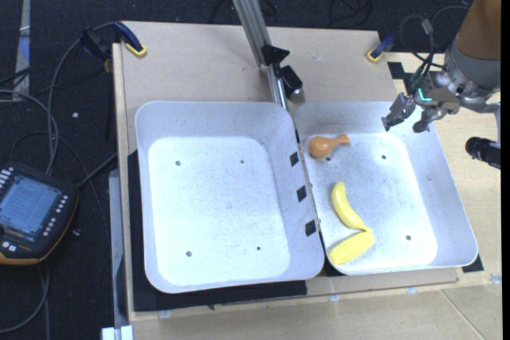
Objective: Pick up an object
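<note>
Above right bin's (446,195) far corner, gripper (414,117) spread, nothing held; yellow plastic banana (347,211) and orange plastic drumstick (327,145) untouched, pick not started.

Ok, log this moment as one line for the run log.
gripper: open, above right bin's far right corner, holding nothing | banana and orange drumstick toy: in right bin | pick: not yet done

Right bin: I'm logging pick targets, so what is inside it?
Inside the right bin lie a yellow banana and an orange drumstick-shaped toy. Whatever lies beneath them is covered.
</note>
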Robot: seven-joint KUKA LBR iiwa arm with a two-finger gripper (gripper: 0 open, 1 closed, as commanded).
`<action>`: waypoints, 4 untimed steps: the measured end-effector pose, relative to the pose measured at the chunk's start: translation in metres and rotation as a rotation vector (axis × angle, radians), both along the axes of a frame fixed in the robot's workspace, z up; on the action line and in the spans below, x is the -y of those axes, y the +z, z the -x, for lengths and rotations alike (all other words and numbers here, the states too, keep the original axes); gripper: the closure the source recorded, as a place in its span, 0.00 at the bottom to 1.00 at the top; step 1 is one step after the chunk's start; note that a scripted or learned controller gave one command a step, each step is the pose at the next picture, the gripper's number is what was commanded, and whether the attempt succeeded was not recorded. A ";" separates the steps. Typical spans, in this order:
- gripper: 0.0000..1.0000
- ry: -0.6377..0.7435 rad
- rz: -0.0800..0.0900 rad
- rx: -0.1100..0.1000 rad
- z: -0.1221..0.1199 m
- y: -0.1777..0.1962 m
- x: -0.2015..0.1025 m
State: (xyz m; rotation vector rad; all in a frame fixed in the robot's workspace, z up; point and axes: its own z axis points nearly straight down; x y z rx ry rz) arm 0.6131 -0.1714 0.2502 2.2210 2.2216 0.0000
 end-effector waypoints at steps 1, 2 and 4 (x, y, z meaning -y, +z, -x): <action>0.00 0.000 0.000 0.000 0.000 0.000 0.000; 0.00 0.000 -0.001 -0.003 0.002 -0.043 -0.003; 0.00 0.000 -0.001 -0.005 -0.003 -0.155 0.000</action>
